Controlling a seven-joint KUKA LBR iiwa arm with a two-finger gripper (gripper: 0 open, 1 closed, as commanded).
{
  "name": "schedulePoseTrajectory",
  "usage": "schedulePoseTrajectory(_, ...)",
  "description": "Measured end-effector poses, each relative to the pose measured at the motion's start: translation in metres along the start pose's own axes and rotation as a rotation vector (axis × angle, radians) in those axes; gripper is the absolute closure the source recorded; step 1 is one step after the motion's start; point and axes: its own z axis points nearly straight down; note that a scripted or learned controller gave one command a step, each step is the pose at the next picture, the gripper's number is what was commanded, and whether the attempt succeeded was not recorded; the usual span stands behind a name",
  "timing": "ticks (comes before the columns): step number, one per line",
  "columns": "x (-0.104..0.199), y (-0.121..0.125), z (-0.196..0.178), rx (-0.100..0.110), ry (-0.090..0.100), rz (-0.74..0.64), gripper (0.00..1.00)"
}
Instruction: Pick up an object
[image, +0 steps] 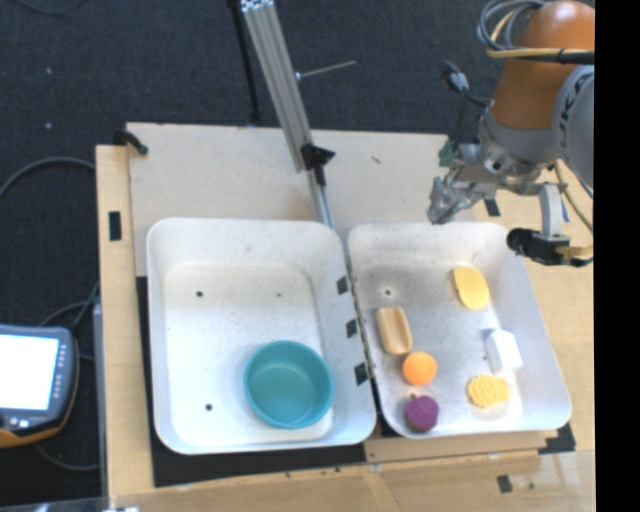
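Nearest the lens, a purple ball (421, 411) is seen; the yellow oval (470, 287) lies closest below the gripper (443, 209), whose opening cannot be judged.

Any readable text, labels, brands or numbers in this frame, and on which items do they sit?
None can be read.
The handheld screen at the left edge glows white; whatever it displays is too blurred to read.
The two bins and the toy pieces carry no visible print.
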Motion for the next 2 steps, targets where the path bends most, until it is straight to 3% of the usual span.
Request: schedulePoseTrajectory(2, 0.1, -0.017, 0.013, 0.002, 0.001, -0.001, 1.0)
